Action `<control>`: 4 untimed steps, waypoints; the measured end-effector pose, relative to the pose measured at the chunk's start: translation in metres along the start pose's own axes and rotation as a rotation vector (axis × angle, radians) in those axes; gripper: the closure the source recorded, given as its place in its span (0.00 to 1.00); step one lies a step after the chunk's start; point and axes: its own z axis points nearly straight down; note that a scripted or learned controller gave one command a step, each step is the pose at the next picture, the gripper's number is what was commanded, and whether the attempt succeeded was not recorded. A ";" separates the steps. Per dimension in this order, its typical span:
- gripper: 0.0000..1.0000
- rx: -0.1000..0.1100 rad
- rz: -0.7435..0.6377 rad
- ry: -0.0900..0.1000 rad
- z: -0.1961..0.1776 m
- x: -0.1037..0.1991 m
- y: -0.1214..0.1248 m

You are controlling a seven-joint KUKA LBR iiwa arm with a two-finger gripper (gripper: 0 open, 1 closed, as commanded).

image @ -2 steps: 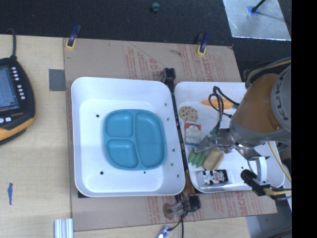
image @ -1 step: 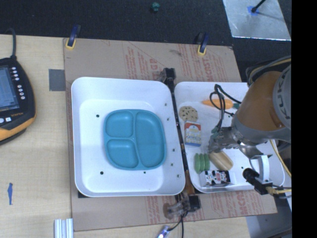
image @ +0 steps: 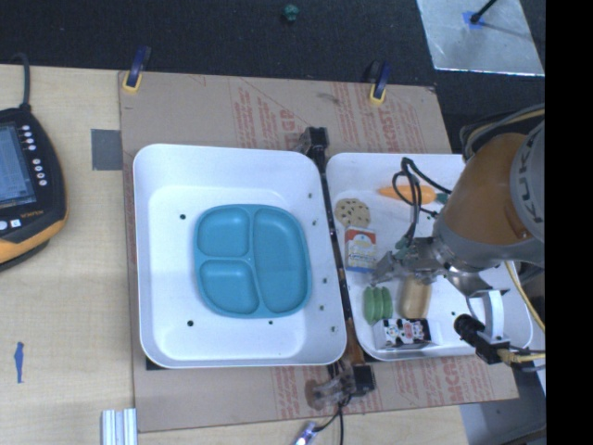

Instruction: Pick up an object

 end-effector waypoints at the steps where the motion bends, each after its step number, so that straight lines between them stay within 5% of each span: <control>1: 0.00 0.002 0.006 0.001 -0.048 -0.081 0.007; 2: 0.00 0.003 0.004 0.001 0.016 -0.064 0.056; 3: 0.00 0.004 0.004 0.002 0.020 -0.113 0.148; 4: 0.00 0.002 0.002 0.001 0.020 -0.113 0.152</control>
